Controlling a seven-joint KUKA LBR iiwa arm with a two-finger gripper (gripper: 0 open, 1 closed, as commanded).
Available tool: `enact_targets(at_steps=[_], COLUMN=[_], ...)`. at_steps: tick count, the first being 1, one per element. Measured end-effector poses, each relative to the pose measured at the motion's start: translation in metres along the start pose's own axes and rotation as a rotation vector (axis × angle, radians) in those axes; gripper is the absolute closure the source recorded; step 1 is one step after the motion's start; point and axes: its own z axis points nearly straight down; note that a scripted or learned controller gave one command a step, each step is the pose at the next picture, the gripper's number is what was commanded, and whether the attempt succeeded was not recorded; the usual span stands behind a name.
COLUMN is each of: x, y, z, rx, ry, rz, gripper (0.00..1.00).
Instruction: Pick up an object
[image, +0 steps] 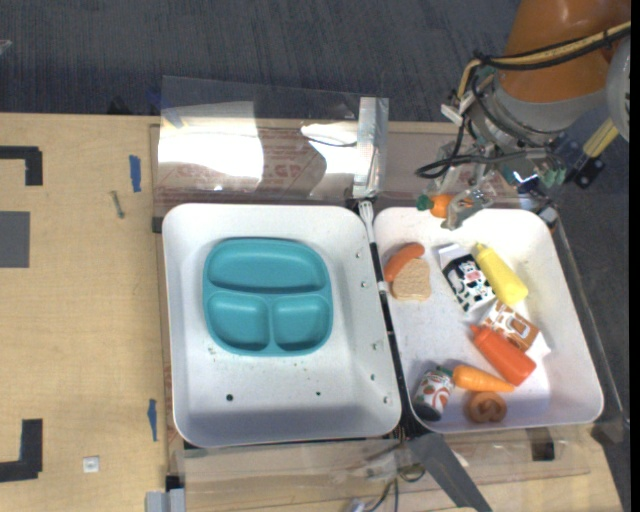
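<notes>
My gripper (462, 203) hangs at the upper right; its opening I cannot tell. Below it, the right bin (575, 335) holds eight toy foods. One teal tray (267, 295) fills the left bin (190, 380).

Pale wooden bench top (70, 330) with black tape marks (22, 165), dark grey carpeted floor (250, 45) beyond, glare on clear plastic sheet (260, 150)

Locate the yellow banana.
The banana lies in the right bin, toward its far side, beside the black-and-white carton.
</notes>
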Motion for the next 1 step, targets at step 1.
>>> enact_targets(at_steps=[1], x=[0.076], y=[0.0017], z=[0.0071], rx=[-0.003], ry=[0.011], rz=[-0.166], gripper=[1.0])
